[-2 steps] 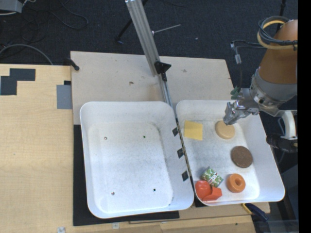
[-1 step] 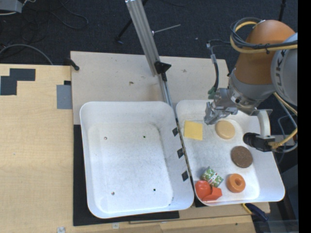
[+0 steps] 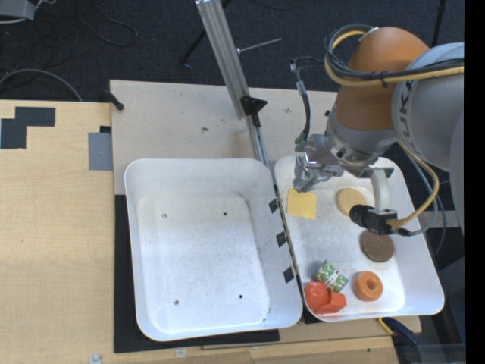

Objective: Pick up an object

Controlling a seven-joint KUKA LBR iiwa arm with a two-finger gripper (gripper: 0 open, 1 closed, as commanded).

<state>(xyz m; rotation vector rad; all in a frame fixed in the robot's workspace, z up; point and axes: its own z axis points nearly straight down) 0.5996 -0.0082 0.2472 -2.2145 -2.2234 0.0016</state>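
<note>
My gripper (image 3: 305,182) hangs low over the back left part of the right bin (image 3: 424,294), just above the far edge of a flat yellow square (image 3: 301,204). To its right lies a tan round piece (image 3: 351,199), with a brown disc (image 3: 377,246) nearer the front. An orange ring (image 3: 368,286), a green and white wrapped item (image 3: 330,276) and a red piece (image 3: 324,297) sit at the front of that bin. The fingers are too small and dark to read.
The left bin (image 3: 201,249) lies beside the right one, with black clips along the shared rim. A slanted metal rail (image 3: 229,67) rises behind the bins. A black cable fitting (image 3: 371,218) hangs over the right bin.
</note>
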